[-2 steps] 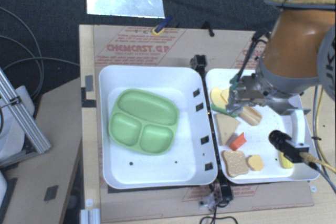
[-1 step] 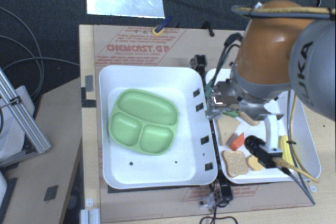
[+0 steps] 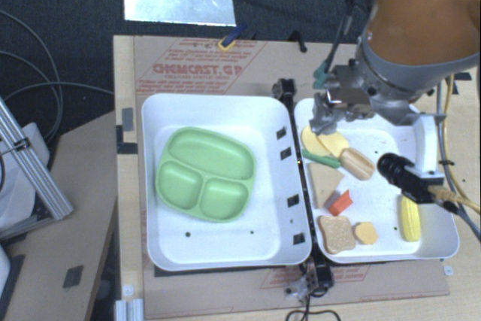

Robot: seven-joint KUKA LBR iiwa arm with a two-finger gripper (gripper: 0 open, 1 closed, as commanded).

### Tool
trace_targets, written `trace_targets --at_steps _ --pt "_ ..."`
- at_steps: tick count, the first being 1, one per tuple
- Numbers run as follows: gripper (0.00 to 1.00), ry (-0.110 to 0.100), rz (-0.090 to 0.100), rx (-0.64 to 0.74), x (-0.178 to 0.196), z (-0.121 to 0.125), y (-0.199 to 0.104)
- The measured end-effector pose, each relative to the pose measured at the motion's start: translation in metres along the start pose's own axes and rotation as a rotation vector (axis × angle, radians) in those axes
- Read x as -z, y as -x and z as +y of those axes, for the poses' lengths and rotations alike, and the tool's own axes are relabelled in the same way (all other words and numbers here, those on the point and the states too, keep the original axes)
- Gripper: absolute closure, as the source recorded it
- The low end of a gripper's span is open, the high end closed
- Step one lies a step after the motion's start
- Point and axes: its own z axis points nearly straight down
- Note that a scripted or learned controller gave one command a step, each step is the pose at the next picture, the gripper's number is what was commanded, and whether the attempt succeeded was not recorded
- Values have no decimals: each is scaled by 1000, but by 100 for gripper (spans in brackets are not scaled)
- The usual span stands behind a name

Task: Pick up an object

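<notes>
Bins first: two shallow white ones side by side on a sheet of printed cardboard (image 3: 197, 65). Left bin (image 3: 161, 120) carries one green divided plate (image 3: 204, 174), three compartments, lying flat a little left of centre.

Right bin (image 3: 443, 243) carries the toy food, all of it open to a pick. Far left corner: a yellow slice (image 3: 331, 142), with a thin green bean (image 3: 322, 158) lying just on its near side. A tan bread roll (image 3: 358, 164) rests beside the slice, touching or almost touching its right edge. Nearer than the bean, a pale tan wedge (image 3: 324, 183) sits close to the bin's left wall, and a small orange-red piece (image 3: 341, 201) lies just right of it. Near left corner: a slice of toast (image 3: 337, 234), with a round orange piece (image 3: 366, 233) just beside it. A yellow corn cob (image 3: 409, 219) lies lengthwise near the right wall, apart from the rest.

My arm (image 3: 425, 11), orange band over grey, reaches in from the right. My fingers (image 3: 328, 115) hang over the far left corner of the right bin, just above the yellow slice. Open or closed, I cannot tell from this angle. Whether they touch the slice is also unclear
</notes>
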Motion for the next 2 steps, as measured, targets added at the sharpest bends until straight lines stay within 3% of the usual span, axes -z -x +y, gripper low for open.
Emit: trace_targets --at_steps 2 --pt "100 -6 -2 10 15 1 0"
